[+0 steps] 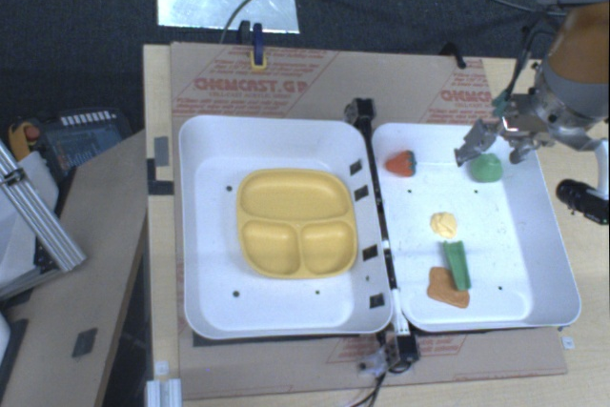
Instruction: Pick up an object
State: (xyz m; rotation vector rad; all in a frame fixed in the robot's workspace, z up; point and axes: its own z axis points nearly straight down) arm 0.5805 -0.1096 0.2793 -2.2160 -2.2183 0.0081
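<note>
Over the far right corner of the right bin, the gripper is being held with its two fingers spread apart, nothing being gripped between them. A green ball is lying just below and between the fingertips, close to the bin's back wall and near its right rim; whether it is being touched cannot be told. A red strawberry-like piece is sitting near the back left corner, close to the divider between the bins. Open floor is being left across the bin's middle. A small yellow piece is resting near the centre, and a green block is lying against an orange piece toward the front edge. The left bin is being occupied by a yellow divided tray, with bare floor all round it.
</note>
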